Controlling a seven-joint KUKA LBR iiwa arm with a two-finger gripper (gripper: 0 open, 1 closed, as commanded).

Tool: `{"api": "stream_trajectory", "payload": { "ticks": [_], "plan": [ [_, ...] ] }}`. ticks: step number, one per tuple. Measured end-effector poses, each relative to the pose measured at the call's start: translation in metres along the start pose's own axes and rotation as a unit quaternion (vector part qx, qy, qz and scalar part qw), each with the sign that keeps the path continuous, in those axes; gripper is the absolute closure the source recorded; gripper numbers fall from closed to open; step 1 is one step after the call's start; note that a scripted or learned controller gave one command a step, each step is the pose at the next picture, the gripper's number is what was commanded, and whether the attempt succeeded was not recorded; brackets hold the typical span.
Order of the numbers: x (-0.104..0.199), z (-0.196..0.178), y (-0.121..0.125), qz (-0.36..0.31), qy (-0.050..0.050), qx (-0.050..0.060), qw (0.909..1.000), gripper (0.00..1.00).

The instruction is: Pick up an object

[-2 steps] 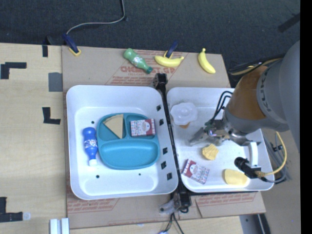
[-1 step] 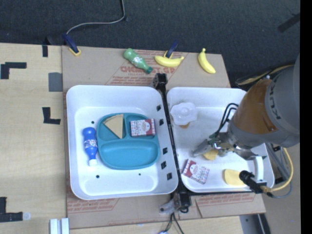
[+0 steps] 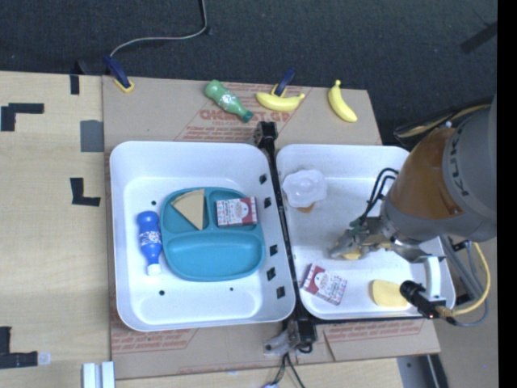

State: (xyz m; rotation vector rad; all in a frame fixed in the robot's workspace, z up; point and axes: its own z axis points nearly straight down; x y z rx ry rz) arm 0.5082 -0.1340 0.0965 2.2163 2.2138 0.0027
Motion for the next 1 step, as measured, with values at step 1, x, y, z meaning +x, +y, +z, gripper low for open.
{"api": "stream_trajectory", "payload": {
  "ticks": [1],
  "plan": [
    [0.0802,-0.0879,0.0376,-0.002,0.003,0.004,1.0000,1.00]
  ]
}}
